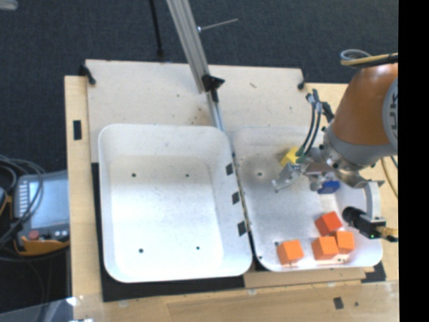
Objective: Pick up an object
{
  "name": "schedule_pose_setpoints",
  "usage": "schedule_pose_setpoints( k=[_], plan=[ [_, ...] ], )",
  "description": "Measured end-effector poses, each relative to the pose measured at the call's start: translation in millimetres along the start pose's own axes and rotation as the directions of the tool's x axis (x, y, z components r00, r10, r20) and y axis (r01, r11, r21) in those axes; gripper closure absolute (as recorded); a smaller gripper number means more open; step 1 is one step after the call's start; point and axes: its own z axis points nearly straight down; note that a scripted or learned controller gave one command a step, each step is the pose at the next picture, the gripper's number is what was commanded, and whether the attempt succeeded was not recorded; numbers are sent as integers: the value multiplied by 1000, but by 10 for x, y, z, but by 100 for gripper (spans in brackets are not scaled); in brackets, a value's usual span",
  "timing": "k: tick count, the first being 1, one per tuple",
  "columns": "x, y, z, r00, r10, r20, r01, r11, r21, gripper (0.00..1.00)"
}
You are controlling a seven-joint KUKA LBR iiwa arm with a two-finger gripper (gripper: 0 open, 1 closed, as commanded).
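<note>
Reaching in over the right bin (268, 250), the gripper (284, 178) hangs near a yellow object (289, 157) and a blue one (328, 186); whether it is spread or pressed together I cannot tell. Four orange blocks (290, 251) lie along that bin's near edge; the left bin (110, 200) sits beside it on the surface (77, 180).

A pale wooden bench (191, 92) stands on dark grey carpeted floor (67, 19), its speckled top board lighter than the frame edge (74, 180) that runs down the left side. A silver aluminium rail (188, 35) slants down from the top of the view to a black clamp (212, 84) at the bench's back, with a thin black cable (155, 19) on the floor beside it. At the left edge, off the bench, a grey handheld control unit with a screen (40, 203) rests among dark coiled cables (10, 173), and the light is even and soft.
</note>
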Motion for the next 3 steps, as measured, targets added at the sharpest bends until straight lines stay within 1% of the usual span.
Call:
schedule_pose_setpoints(
  k=[2, 3],
  plan=[
    [5, -53, 854, 1000, 1, 0, -1, 1000, 0, 0],
    [15, -30, 724, 1000, 5, -4, -5, 1000, -8, 100]
  ],
)
